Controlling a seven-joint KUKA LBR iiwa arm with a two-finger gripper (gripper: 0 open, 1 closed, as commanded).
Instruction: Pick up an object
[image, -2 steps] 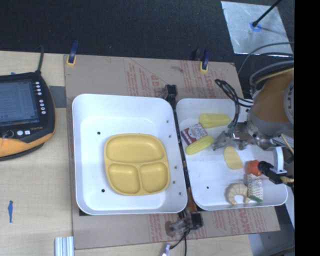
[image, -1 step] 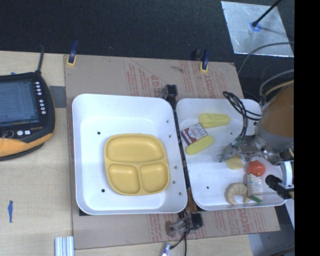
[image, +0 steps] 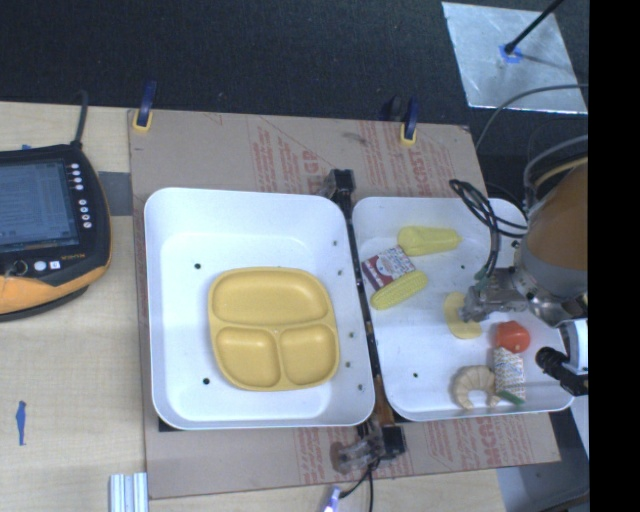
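Observation:
In the right bin (image: 420, 400) lie several small things: a yellow corn-like piece (image: 428, 240), a red-and-white packet (image: 388, 267), a second yellow piece (image: 398, 291), a red tomato (image: 512, 336), a small labelled can (image: 508, 370) and a pale croissant-like toy (image: 472, 386). My gripper (image: 483, 303) reaches in from the right and hangs low over a small yellow lump (image: 462, 322) near the bin's right side, partly covering it. Nothing is visibly lifted.
The left bin (image: 170, 300) holds a yellow divided plate (image: 272, 327). A tablet-like pendant (image: 45, 225) lies on the bench at far left. Black cables (image: 475, 205) loop above the right bin's far corner. Blue clamps (image: 145, 105) pin the cardboard base.

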